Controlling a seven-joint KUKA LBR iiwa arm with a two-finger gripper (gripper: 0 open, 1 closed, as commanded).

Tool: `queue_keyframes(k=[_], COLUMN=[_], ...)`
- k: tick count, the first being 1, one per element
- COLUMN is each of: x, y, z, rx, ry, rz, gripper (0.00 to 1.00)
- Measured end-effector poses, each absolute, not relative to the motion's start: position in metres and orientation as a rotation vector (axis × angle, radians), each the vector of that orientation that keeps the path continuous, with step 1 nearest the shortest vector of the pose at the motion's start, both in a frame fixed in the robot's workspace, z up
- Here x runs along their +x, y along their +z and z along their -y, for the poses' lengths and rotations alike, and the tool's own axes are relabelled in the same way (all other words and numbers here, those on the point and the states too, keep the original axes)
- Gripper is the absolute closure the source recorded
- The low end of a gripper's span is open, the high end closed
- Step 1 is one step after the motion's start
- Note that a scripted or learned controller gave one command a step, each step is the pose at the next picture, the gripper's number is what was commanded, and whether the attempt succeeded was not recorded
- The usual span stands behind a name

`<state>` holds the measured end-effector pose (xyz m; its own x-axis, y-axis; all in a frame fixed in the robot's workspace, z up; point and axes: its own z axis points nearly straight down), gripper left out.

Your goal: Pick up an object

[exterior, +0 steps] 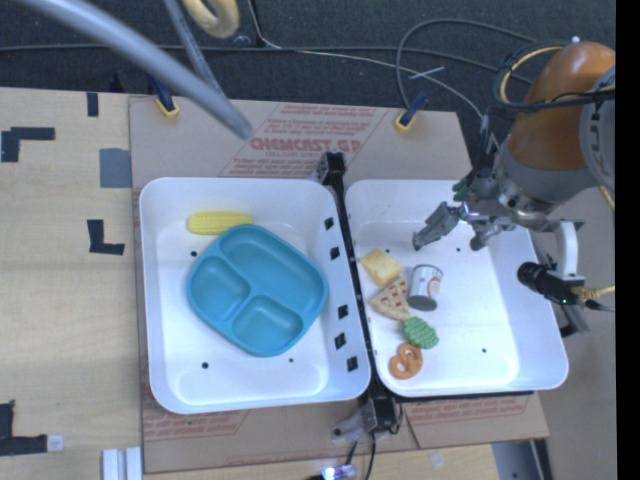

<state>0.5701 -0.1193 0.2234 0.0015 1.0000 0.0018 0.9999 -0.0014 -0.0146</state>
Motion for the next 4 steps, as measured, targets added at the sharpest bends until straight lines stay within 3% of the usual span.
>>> queue_keyframes(k=[1, 3, 4], x=[0.573, 0.575, 0.579], y=[0.231, 0.121, 0.089], z=[0.119, 0.122, 0.121], rx=[-2.218, -2.217, -2.226], ry=[0.002, 0.007, -0.014], rz=[2.222, 2.220, 2.225], gripper=[0.00, 0.00, 0.00])
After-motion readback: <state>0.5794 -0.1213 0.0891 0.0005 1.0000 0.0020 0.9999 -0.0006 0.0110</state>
